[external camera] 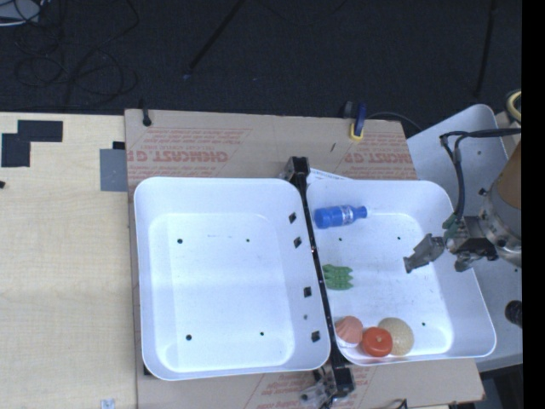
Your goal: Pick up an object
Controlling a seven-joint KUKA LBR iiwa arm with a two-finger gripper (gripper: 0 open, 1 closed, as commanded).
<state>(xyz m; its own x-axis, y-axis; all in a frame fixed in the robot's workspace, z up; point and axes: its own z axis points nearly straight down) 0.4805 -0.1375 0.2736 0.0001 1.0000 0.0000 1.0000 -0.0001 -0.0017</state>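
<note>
The right bin holds a blue bottle lying on its side near the far left corner. A small green object lies by the divider. A pink round piece, a red round piece and a beige round piece cluster at the near edge. My gripper hangs over the bin's right side, open, with nothing between its fingers. It is well right of the bottle and above the cluster in the view.
The left bin sits beside the right one, with a black divider strip between them. Both rest on a cardboard sheet. Cables run along the arm at the right.
</note>
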